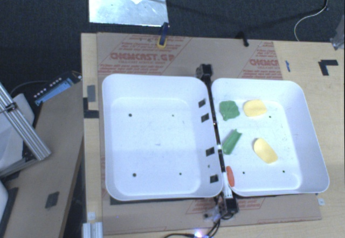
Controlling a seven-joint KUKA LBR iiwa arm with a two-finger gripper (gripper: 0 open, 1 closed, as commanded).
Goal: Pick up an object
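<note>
R bin [310,124]: 2 yellow pcs [254,107], 2 green [229,110], 1 orange [230,176].

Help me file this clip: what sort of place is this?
Probably a robotics lab bench: two white bins side by side, small foam-like pieces in the right one, cables across dark carpet.

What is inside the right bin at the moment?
The right bin holds two green pieces, two yellow pieces and an orange piece. Nothing looks stacked or covered.
</note>
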